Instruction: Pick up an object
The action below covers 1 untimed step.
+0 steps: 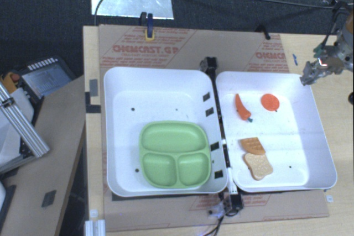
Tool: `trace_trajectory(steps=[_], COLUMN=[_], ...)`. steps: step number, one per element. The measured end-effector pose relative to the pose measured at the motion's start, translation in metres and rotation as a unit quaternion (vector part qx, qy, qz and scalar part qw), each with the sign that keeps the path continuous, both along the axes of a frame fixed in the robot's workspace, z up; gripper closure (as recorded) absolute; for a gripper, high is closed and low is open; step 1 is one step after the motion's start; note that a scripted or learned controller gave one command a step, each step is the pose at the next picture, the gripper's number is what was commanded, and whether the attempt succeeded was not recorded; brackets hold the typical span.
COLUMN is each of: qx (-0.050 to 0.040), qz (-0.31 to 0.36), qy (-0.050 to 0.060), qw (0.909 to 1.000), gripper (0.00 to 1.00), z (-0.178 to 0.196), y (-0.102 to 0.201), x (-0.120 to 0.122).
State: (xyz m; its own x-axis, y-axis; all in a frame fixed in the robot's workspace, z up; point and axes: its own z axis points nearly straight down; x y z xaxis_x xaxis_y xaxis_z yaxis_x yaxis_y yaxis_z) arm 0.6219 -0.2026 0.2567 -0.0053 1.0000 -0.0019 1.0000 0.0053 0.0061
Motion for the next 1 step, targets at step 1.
trace_trajectory(steps=[1], qx=[0.0001], qz=[0.000], qy=[0.000], qw=[1.0000], gripper=[1.00], z=[0.0236], y=[-0.0001], x=[0.0012])
